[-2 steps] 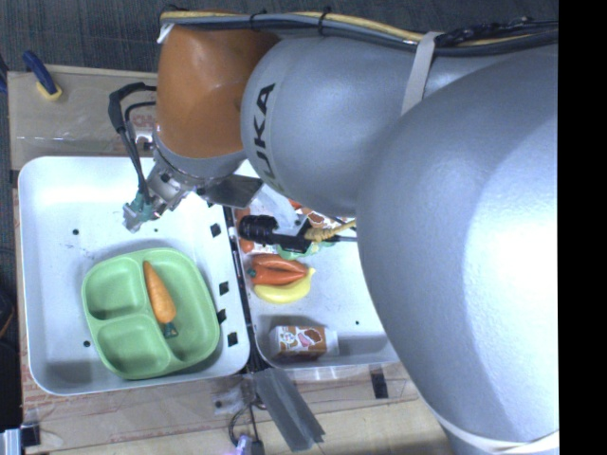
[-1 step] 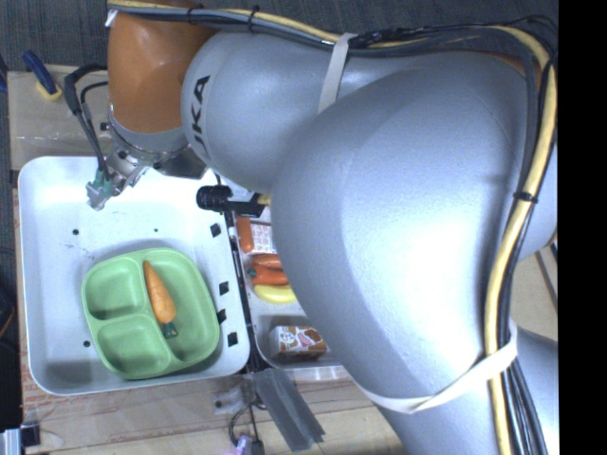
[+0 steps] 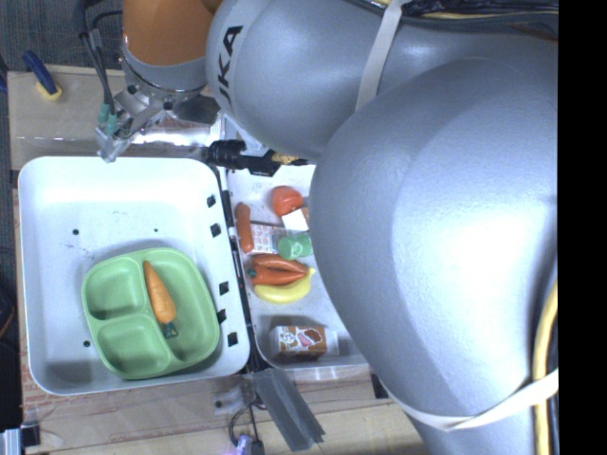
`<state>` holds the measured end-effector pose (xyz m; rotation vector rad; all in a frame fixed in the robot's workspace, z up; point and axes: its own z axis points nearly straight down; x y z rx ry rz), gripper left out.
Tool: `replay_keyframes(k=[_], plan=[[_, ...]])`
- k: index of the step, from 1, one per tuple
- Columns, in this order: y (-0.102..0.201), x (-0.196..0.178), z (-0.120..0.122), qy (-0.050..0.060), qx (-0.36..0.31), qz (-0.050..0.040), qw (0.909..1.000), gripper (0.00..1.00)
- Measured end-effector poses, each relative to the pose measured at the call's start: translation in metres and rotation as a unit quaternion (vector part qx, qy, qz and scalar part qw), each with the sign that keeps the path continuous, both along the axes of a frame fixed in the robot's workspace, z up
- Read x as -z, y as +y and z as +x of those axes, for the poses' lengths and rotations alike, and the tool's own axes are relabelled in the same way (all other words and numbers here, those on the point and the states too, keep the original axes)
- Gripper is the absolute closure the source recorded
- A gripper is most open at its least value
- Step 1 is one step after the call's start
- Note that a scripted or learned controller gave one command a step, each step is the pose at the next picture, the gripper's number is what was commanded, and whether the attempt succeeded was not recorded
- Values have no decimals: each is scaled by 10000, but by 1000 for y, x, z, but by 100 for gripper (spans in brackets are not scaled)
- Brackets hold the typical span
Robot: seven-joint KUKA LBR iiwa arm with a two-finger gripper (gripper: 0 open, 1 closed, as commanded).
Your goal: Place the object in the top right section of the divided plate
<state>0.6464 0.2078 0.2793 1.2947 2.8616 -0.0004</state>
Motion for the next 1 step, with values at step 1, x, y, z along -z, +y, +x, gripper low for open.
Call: replay_keyframes(k=[1], plan=[[-98, 87, -73, 21, -453, -5, 9990, 100]])
